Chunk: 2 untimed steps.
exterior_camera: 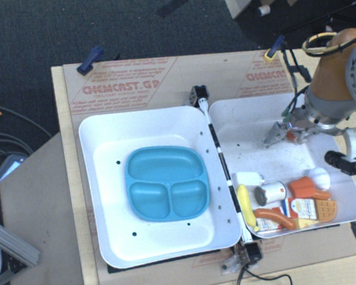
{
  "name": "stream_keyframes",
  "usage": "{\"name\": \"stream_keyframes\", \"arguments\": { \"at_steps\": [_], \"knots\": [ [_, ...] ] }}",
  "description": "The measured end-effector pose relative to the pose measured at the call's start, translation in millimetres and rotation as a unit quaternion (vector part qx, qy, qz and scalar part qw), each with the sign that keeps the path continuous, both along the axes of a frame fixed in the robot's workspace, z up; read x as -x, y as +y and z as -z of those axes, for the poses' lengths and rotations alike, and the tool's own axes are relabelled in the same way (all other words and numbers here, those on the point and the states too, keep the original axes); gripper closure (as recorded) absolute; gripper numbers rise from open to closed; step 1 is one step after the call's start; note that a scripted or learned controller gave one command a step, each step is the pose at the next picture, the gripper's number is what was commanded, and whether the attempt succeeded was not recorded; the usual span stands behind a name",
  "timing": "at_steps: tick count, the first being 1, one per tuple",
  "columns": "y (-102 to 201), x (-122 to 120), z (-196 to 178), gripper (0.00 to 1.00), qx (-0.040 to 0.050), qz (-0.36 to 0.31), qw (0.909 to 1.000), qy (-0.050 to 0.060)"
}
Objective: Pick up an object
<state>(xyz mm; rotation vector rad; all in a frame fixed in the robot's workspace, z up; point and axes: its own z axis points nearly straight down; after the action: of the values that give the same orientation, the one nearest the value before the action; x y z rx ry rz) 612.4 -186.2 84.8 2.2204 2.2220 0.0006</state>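
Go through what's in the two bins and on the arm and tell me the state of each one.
Blue divided plate: flat, right way up, in the left bin.
Yellow banana: lying flat by the right bin's left wall.
White can: on its side.
Orange carrot: lying flat among the pile.
Gripper: low over the right bin, nothing visibly held.

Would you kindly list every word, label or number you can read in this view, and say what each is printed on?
"CHEMCAST GP": red print, repeated on the brown paper-covered board under the bins.
Smaller red lines beneath it: too blurred to read.
Orange and white printed carton in the right white bin: label too small to read.
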Motion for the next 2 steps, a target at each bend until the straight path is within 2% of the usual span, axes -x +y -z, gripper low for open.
{"name": "stream_keyframes", "arguments": {
  "at_steps": [1, 2],
  "knots": [
    [-30, -54, 1, 0.0, -0.009, -0.002, 0.9999, 0.007],
    [-34, -55, -10, 1.0, -0.0013, -0.002, 1.0, 0.001]
  ]
}}
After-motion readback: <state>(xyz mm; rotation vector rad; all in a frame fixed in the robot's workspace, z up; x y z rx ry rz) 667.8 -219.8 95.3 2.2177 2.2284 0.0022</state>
